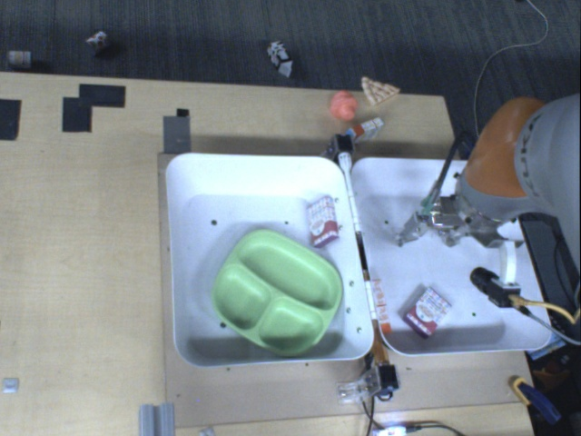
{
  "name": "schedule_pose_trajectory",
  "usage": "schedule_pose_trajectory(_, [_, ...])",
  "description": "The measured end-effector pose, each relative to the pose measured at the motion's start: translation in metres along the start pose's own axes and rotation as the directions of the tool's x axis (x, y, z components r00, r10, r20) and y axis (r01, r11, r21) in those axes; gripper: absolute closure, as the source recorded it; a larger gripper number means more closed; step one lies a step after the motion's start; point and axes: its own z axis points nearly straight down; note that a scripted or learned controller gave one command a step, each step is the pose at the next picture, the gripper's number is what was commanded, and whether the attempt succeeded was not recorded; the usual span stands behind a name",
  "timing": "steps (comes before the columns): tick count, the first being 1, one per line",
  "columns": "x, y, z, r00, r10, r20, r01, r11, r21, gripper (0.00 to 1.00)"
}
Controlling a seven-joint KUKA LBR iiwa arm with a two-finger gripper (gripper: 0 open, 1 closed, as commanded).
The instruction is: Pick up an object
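Hovering over the right bin, the gripper sits toward the bin's 12 o'clock side; its state I cannot tell, and nothing shows in its hold. The nearest thing to pick is the small red-and-white packet lying flat near the bin's 6 o'clock wall. A good try would centre above it first, turn the wrist across its narrow side, then descend straight. A second packet and a green tray lie in the left bin.

Right bin floor mostly open — only the small packet obstructs.
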Motion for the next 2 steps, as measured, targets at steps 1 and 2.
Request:
schedule_pose_trajectory(1, [-0.034,0.008,-0.062,1.000,0.001,0.000,-0.001,1.000,0.000,0.00])
schedule_pose_trajectory(2, [-0.080,0.054,-0.104,1.000,-0.001,0.000,0.001,1.000,-0.001,0.00])
